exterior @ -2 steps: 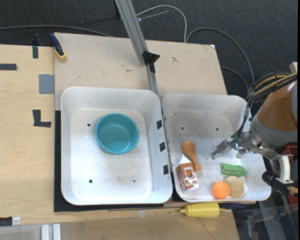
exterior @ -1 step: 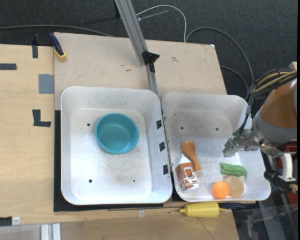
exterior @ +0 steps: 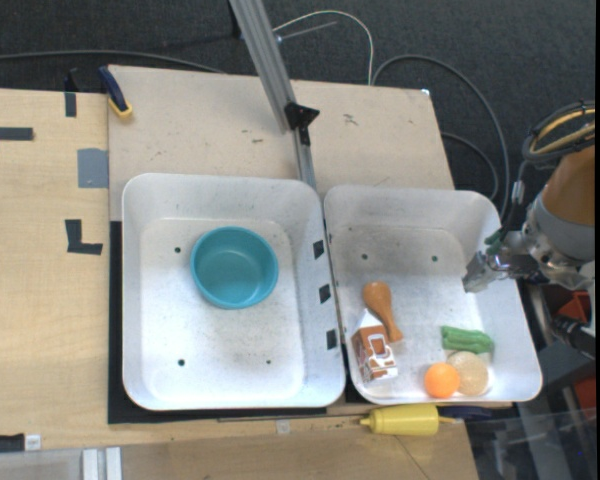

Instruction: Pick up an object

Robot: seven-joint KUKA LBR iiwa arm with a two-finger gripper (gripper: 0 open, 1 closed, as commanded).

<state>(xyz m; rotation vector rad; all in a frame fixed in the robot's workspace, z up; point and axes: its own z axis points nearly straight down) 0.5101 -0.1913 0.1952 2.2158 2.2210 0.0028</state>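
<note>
Left bin (exterior: 140,268) with a teal bowl (exterior: 234,266). Right bin (exterior: 420,208) with a drumstick (exterior: 382,310), carton (exterior: 375,353), green piece (exterior: 467,340), orange ball (exterior: 441,380). Gripper (exterior: 480,271) at the right rim; opening cannot be told.

the grey arm (exterior: 565,203) reaches in from the right edge of the view, its orange band showing just above the wrist. the end effector (exterior: 480,271) sits at the arm's leftmost tip, low and angled leftward, with nothing visible between its fingers.
</note>
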